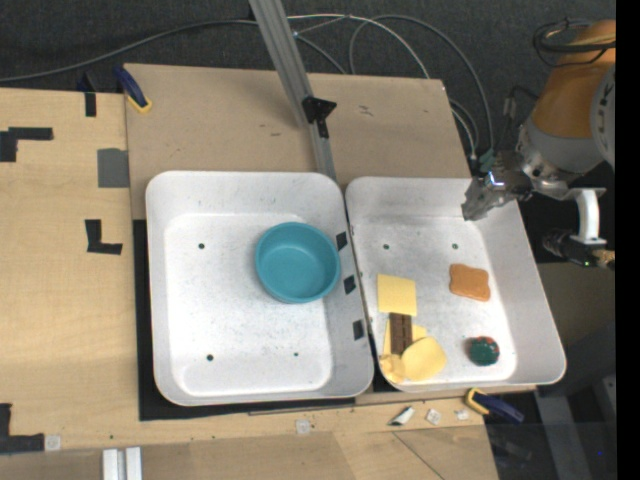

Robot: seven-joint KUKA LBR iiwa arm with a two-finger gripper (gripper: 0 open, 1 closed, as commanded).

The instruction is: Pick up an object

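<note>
Brown bench (60,298) carries two white bins. Nearest, in the right bin (440,230), we see a green ball (484,350) at 5 o'clock, yellow pieces (405,328) at 7, an orange piece (469,282) centrally. Farther back, our jaws (478,200) hover at 1 o'clock; we cannot tell their opening. A blue bowl (296,261) sits in the left bin (200,328).

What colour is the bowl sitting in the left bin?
The bowl is teal blue, clearest in the overhead camera view.
</note>
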